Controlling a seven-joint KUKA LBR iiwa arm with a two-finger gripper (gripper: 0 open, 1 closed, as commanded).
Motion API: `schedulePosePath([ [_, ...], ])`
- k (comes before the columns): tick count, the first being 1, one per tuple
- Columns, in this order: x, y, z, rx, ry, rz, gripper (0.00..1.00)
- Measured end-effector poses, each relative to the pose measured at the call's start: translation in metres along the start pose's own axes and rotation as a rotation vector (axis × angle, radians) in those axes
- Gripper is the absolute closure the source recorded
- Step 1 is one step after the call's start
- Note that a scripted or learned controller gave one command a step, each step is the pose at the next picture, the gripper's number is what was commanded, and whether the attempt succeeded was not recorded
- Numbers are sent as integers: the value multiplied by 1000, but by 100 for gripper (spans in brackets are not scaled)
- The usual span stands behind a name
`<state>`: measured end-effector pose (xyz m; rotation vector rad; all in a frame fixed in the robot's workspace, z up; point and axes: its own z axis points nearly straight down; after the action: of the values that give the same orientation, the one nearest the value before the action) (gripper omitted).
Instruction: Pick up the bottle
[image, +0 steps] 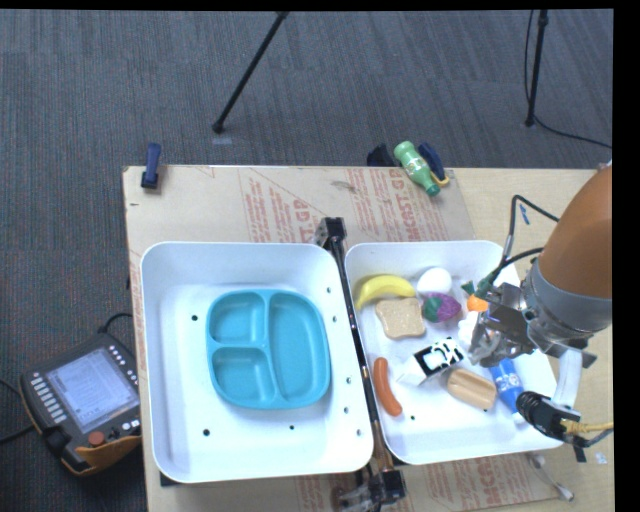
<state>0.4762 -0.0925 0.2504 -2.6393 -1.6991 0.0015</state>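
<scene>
A small bottle with a blue label (506, 383) lies in the right bin (440, 450), near its right wall, between a tan bread roll (470, 388) and the arm's hardware. My gripper (488, 343) hangs just above and to the left of that bottle, over the bin's right half, and its tips are hard to make out against the grey wrist. Nothing is visibly held. A second bottle, green (416, 166), lies on the bench behind the bins.
The right bin also holds a banana (385, 288), a bread slice (401, 318), a white egg (434, 280), purple grapes (441, 307), a black-and-white carton (438, 358) and a sausage (387, 386). A teal divided plate (268, 348) sits in the left bin (170, 300).
</scene>
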Motion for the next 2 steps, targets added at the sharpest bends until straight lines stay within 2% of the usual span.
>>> schedulePosePath([
  [1, 8, -6, 151, 6, -1, 67, 100],
  [2, 57, -9, -44, -2, 0, 151, 100],
])
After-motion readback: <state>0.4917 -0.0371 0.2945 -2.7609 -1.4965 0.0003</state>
